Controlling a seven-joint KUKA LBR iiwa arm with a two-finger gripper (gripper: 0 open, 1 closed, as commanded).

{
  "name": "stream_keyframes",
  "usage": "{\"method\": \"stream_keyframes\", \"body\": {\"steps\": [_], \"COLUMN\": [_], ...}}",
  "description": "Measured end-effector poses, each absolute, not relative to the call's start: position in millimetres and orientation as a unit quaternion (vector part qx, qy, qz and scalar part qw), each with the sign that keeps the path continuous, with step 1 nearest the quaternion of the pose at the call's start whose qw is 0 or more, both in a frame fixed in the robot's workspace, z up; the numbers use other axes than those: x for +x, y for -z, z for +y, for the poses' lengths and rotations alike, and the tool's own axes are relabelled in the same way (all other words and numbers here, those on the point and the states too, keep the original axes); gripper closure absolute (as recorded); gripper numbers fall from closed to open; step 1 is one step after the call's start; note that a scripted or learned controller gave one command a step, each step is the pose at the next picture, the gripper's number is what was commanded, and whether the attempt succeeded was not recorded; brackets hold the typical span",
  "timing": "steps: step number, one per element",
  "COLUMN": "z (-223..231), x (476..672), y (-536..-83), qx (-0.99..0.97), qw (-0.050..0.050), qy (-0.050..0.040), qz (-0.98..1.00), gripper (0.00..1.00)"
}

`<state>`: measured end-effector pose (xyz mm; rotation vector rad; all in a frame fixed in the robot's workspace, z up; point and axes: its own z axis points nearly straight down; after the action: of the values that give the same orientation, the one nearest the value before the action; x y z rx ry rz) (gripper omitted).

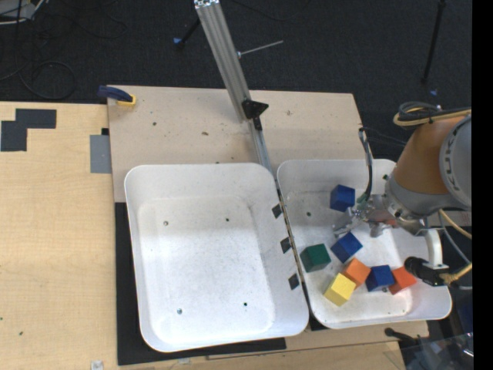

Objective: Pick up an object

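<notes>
Hovering low with gripper (348, 223) fingers unreadable, risking a miss between the blue cube (343, 198) just above and the second blue cube (347, 247) just below.

No text, label, brand, number or sign can be read anywhere. The coloured blocks (348, 264) in the right bin (431, 311) are seen as plain faces without lettering, and no marking is borne by the left bin (139, 183). A small black-and-white chequered patch (206, 1) is carried at the top of the slanted metal rail (227, 56), but no characters can be made out on it.
</notes>
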<state>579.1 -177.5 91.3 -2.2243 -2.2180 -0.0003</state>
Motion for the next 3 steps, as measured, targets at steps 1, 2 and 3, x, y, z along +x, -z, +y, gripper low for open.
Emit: {"method": "stream_keyframes", "body": {"steps": [1, 2, 3], "z": [-178.4, -170.4, -162.0], "x": [578.6, 575.7, 580.6], "y": [-101.0, -149.0, -206.0], "qx": [-0.710, -0.707, -0.706], "qw": [0.001, -0.001, -0.002], "qy": [0.0001, 0.0007, 0.0013], "qz": [-0.704, -0.707, -0.708], "gripper": [1.00, 1.00, 1.00]}}
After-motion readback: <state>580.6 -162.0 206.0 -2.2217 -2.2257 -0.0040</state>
